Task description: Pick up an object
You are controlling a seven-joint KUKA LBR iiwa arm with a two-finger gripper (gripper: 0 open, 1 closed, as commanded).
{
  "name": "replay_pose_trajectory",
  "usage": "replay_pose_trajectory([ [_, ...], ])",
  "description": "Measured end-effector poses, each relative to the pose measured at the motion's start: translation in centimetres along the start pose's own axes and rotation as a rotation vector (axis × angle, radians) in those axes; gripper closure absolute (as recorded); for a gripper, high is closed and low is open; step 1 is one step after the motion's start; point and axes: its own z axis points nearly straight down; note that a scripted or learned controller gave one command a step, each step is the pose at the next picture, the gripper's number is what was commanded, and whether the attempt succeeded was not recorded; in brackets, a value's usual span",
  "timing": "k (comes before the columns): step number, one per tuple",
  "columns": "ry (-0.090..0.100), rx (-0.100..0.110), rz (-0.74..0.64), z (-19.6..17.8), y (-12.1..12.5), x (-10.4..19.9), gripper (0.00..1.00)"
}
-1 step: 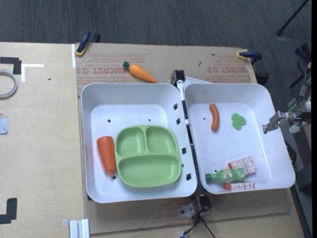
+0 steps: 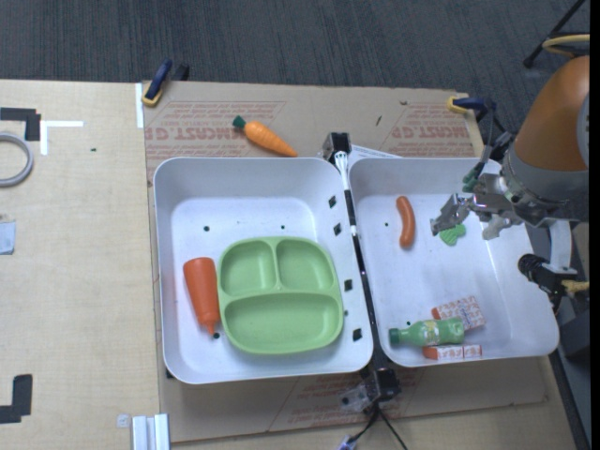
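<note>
My gripper (image 2: 449, 223) hangs over the upper right part of the right bin (image 2: 511, 340), reaching in from the right. A small green object (image 2: 453, 236) sits between its fingertips, and the fingers are shut on it. Just left of it a red sausage (image 2: 406, 221) lies on the bin floor. A green bottle (image 2: 427, 332) and a red-and-white packet (image 2: 461, 313) lie near the right bin's front wall.
The left bin (image 2: 173, 181) holds a green divided plate (image 2: 281, 293) and an orange cylinder (image 2: 201, 292) along its left side. A toy carrot (image 2: 266, 137) lies on the cardboard behind the bins. Black clips join the bins along the middle wall.
</note>
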Motion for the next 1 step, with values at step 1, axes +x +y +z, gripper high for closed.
replay_pose_trajectory([
  [1,0.0,-0.001,-0.022,8.61,4.07,3.27,0.0],
])
